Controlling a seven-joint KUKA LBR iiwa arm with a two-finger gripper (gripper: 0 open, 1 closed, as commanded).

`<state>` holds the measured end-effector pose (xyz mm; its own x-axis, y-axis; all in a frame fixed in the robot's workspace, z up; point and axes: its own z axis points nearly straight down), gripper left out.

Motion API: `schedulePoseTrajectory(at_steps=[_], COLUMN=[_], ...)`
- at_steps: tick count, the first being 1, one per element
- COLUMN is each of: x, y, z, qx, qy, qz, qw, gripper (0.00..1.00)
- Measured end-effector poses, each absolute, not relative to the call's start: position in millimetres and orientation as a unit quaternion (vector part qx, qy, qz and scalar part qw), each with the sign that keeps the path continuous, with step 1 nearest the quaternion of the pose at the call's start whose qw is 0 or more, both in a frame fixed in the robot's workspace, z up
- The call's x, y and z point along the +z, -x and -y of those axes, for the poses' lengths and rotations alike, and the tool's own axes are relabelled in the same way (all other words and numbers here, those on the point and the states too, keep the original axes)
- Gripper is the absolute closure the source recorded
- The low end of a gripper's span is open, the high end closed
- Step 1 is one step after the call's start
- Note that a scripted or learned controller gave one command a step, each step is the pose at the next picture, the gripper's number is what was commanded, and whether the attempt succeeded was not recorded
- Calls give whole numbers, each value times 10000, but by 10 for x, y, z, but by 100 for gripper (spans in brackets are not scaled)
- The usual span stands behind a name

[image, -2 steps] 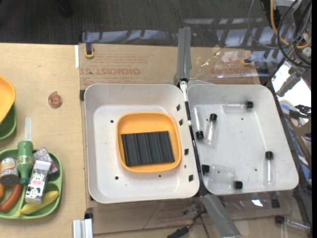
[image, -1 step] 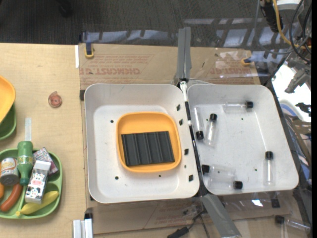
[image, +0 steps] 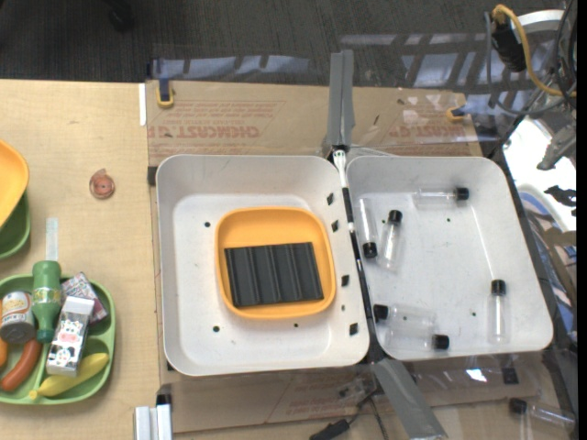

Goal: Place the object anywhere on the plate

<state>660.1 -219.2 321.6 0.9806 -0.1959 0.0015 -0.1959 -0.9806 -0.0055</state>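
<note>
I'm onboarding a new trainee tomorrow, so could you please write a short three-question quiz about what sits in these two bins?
1. True or false: the orange plate lies in the right bin.
2. What rests on the plate? A) a clear vial B) a dark ribbed rectangular block C) a green bottle
3. Fill in: the clear vials with black caps lie scattered in the ____ bin.

Key: 1 false, it lies in the left bin. 2 B. 3 right.
</note>
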Motion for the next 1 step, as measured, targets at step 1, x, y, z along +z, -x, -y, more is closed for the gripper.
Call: schedulePoseTrajectory(at_steps=[1], x=[3295], y=[-6602], z=[2187], qx=[-9], qy=[9952], qz=[-979], qw=[30], gripper=[0])
